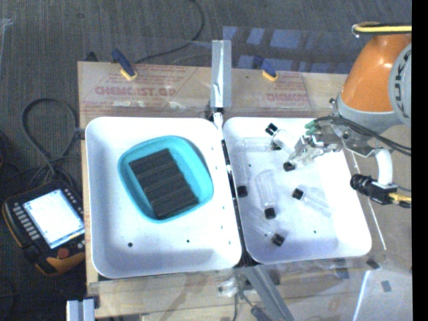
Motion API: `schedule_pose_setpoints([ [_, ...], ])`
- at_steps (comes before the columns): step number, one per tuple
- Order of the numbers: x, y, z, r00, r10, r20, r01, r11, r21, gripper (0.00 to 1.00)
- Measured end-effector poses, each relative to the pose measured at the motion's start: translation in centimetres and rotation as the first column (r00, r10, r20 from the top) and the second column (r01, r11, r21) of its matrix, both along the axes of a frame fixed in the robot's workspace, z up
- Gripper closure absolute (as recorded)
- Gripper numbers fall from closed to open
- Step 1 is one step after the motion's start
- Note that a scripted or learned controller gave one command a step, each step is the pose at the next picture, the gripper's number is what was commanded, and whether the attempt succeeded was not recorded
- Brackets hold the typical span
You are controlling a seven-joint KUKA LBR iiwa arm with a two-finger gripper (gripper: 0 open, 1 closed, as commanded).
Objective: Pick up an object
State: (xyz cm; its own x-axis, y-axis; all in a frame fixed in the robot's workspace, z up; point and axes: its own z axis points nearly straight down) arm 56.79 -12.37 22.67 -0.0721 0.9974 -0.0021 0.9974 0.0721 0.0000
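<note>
In the right bin [348, 243] we see several small clear vials with black caps: nearest one at [277, 238], then others toward the middle. Farther, the gripper [302, 151] hangs over the bin's far part, one vial [275, 134] lying just beside it to the left; its opening we cannot tell

Left bin [107, 246]: holds a teal tray [167, 176] with a black ribbed block [163, 182] lying inside it, tilted.
Right bin [348, 236]: several clear vials with black caps scattered about; one [277, 137] at the far side, one [309, 198] near the middle, one [266, 191] left of it, one [277, 238] at the near side.
Gripper [301, 154]: above the far right part of the right bin, just beside a black cap [289, 166].
Arm: orange band [376, 72] at the far right.
Pendant [45, 227]: on the floor, left of the bench, screen lit.
</note>
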Motion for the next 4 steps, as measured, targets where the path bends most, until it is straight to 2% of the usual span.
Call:
schedule_pose_setpoints([
  [1, 0.0, 0.0, 0.0, 1.0, 0.0, 0.0, 0.0, 1.0, -0.001, 0.0],
  [2, 4.2, -3.1, -8.1, 0.997, 0.078, -0.003, -0.078, 0.997, 0.0, 0.0],
  [3, 9.1, -4.1, -11.6, 0.985, 0.17, 0.023, -0.17, 0.985, -0.012, 0.0],
  [4, 10.1, -4.8, 4.9, 0.987, 0.161, 0.001, -0.161, 0.987, -0.001, 0.0],
])
